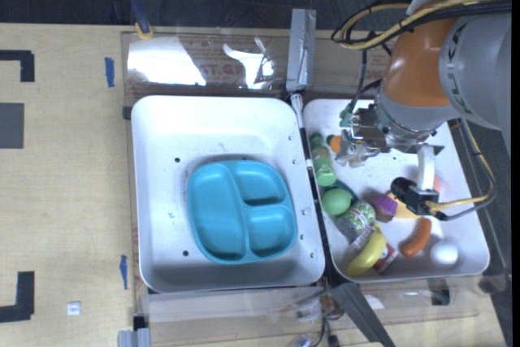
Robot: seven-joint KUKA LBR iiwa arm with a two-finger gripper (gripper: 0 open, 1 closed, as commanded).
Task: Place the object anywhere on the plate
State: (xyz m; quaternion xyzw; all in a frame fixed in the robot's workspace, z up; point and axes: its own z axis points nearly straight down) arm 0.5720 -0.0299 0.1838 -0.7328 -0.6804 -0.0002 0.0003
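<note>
A blue divided plate [241,209] lies in the left white bin [154,134] with nothing on it. My gripper [357,147] hangs low over the upper left of the right bin [475,244], below the orange wrist band. A small orange piece [335,144] lies just to its left, and a green bottle-like toy [325,168] sits below that. The arm hides what lies directly under the gripper.
The right bin holds several toy foods: a green ball [335,200], a purple and green packet [362,217], a yellow banana [367,251], a red sausage [416,238], a white egg [444,254] and a white tube [426,169]. A clear wall [211,61] stands behind the left bin.
</note>
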